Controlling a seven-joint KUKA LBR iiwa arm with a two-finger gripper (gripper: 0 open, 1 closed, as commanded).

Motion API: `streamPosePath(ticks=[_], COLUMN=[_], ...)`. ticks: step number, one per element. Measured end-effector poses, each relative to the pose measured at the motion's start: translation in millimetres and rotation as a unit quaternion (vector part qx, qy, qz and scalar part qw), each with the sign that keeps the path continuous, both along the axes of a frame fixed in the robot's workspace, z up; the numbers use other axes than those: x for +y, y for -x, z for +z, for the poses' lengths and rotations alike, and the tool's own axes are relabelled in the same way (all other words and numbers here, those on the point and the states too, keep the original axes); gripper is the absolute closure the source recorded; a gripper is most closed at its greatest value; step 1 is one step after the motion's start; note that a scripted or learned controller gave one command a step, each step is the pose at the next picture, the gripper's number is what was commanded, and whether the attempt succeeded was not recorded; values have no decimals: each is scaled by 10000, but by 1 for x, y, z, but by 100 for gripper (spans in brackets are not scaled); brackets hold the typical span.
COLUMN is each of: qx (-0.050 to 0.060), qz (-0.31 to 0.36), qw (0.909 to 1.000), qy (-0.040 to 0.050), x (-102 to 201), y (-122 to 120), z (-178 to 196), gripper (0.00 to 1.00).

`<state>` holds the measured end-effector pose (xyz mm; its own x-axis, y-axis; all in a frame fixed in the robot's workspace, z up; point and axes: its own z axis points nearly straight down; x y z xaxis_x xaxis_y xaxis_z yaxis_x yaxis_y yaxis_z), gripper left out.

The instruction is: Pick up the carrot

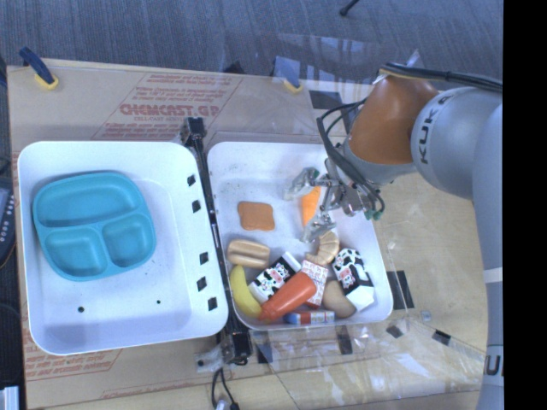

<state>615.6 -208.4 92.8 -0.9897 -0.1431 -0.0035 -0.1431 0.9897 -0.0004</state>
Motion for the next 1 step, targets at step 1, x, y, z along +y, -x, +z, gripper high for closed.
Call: streamPosePath(ticks=[1], qx=[-30], qz=[27], qw=[10000], qy=[12], x=[1], y=[-3], z=[13], gripper=[100])
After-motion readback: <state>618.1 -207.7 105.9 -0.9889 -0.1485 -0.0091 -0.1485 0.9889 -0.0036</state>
